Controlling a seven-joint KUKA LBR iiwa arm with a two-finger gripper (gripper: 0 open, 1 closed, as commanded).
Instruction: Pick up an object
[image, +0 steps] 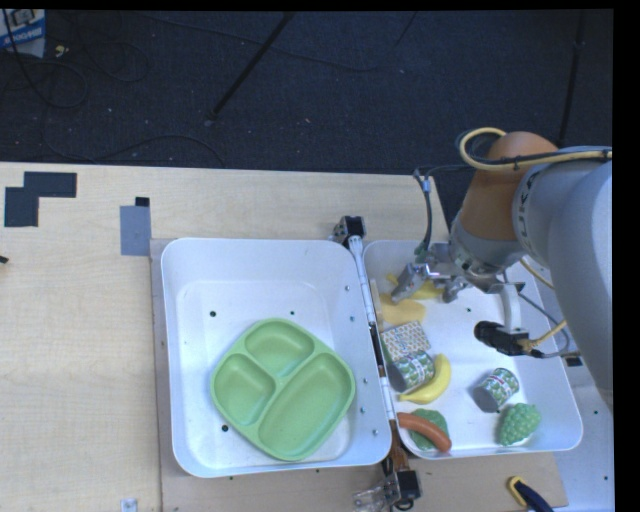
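Robotics lab test cell: pale wooden bench (70, 350) carrying two shallow white bins (180, 300) clamped side by side at centre, grey KUKA arm (570, 240) entering from 3 o'clock, loose cables (250, 60) trailing over dark carpet at 12 o'clock.
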